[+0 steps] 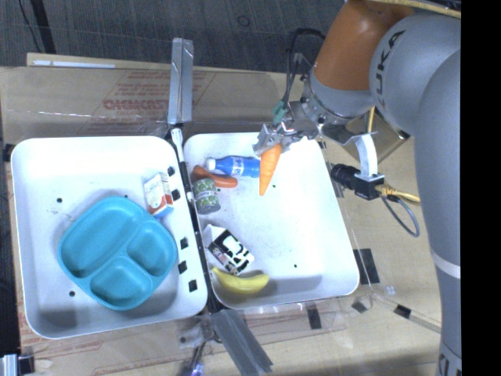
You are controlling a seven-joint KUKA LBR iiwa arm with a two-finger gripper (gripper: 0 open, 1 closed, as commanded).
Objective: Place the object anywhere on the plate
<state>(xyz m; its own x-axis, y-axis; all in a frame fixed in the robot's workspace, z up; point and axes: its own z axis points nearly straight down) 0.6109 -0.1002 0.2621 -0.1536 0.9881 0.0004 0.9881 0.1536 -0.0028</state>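
Observation:
An orange toy carrot (pixel 268 169) hangs point-down above the far part of the right bin (pixel 313 225), its thick top end caught between the fingers of my gripper (pixel 273 141). The gripper is shut on the carrot. The blue divided plate (pixel 117 251) lies in the left bin (pixel 47 178), well to the left of the gripper and across the divider between the bins.
In the right bin lie a blue bottle (pixel 233 165), a small hot dog (pixel 215 180), a can (pixel 207 197), a black-and-white toy (pixel 229 251) and a banana (pixel 239 281). A small carton (pixel 158 193) sits by the plate's far edge. A metal post (pixel 181 84) stands behind the divider.

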